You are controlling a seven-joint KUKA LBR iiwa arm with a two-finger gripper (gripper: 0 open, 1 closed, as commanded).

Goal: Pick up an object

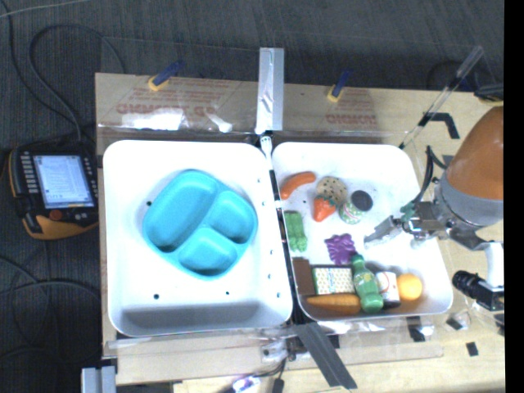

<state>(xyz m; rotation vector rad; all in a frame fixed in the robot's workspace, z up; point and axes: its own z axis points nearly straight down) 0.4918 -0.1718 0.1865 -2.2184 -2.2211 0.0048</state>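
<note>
Wooden bench on dark carpet, bearing two shallow white bins side by side. Over the right bin, near its right wall: the pincer, tips pointing left, nothing visibly between them; how far open, impossible to tell. Just left of the tips: purple grapes. Below-left, packed tight: green bottle, orange fruit, small box, carrot. Risk judged: fingers landing between crowded items, nudging neighbours and closing on nothing. Far left, in the other bin: a blue divided tray
</note>
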